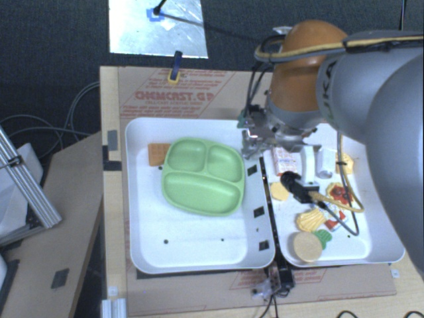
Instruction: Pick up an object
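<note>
Hovering low at the far end of the wall shared by the two bins, the tool [254,138] sits at about 1 o'clock from the green plate [202,176]. You should read this as the approach step: nothing shows in its grip, and from this angle you cannot tell whether it is apart or together. Your candidates lie on both sides. The green plate takes up the middle of the left bin [142,244], with a tan square [157,154] at its 10 o'clock, touching its rim. The right bin [377,244] holds the small things: a white packet [285,159] just beside the tool at its 4 o'clock, a yellow ridged piece [310,219] further toward 5 o'clock, and a round tan disc [307,246] near the bin's close edge. The packet looks like your nearest target, but it lies flat, so the next move calls for a short shift toward 4 o'clock, a straight descent clear of the bin wall, and a pinch across its edges.
</note>
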You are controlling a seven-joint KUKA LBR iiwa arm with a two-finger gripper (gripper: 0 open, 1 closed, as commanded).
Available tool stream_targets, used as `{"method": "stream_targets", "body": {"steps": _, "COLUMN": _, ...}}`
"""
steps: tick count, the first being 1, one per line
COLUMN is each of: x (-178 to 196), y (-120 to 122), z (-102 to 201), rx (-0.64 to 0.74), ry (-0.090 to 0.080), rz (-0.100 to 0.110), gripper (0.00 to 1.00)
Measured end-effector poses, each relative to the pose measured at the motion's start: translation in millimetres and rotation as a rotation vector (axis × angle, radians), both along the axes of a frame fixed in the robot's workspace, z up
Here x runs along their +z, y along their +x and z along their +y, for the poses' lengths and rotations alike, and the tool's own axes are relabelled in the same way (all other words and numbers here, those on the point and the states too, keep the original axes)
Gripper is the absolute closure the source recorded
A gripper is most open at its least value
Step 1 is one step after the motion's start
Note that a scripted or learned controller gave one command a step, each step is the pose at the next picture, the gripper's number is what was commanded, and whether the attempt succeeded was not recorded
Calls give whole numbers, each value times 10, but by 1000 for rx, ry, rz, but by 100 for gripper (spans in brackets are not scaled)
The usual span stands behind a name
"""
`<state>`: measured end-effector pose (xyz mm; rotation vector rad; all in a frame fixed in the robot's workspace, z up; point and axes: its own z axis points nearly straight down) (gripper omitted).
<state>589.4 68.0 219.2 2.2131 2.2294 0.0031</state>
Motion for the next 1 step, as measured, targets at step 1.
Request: {"method": "stream_targets", "body": {"steps": 1, "x": 13, "y": -33, "z": -106, "rx": -6, "ry": -1, "rz": 1, "gripper": 100}}
